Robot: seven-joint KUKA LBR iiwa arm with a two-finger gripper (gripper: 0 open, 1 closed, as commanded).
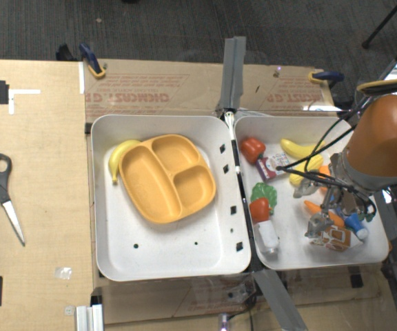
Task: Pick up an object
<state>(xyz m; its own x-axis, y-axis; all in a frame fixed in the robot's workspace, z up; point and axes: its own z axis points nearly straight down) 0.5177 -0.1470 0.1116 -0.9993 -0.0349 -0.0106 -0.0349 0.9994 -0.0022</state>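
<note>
The gripper [336, 209] is being held low over the right bin [288, 254], among the toys; how far it is open cannot be told. A small patterned box [333, 238] is lying just beneath it, near the bin's front edge. Open floor is being left beside a white bottle [267, 236].

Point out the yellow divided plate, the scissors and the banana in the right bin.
yellow divided plate [165, 178], camera view, middle divider.
scissors [2, 185], camera view, near the pivot.
banana [296, 148], camera view, its curved body.
</note>
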